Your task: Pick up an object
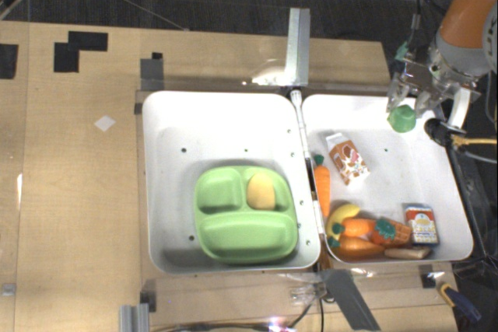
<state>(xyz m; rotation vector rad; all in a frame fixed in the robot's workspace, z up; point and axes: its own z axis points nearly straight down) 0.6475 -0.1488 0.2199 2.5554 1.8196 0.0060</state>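
**Green piece in the pincer, above the right bin's far corner**

Arm (467, 12) enters from the right, orange band above the wrist. Gripper (403, 111) points down over the far right part of the right bin (459, 245).

Pincer state: two fingers (394, 96) hang either side of a small round green piece (402, 119), which sits between their tips. It reads as clamped on that piece. Whether the piece is clear of the bin floor I cannot tell from this slant.

Relative to the pincer:
- Carton (347, 158), white with red print, lies below and left, near, tilted, not touching.
- Carrot (320, 186) lies further left and down, along the bin's left wall.
- Heap at the near edge of the same bin, well apart from the pincer: banana (342, 214), orange pieces (358, 237) and a teal item (385, 228), packed together, touching.
- Small box (420, 223), red and blue label, almost straight below the pincer, well apart, just right of the heap.
- Left bin (167, 136), far left: green tray (241, 233) with compartments, a yellow lemon (261, 190) in its upper right one.

A dark cable (443, 134) runs just right of the pincer.
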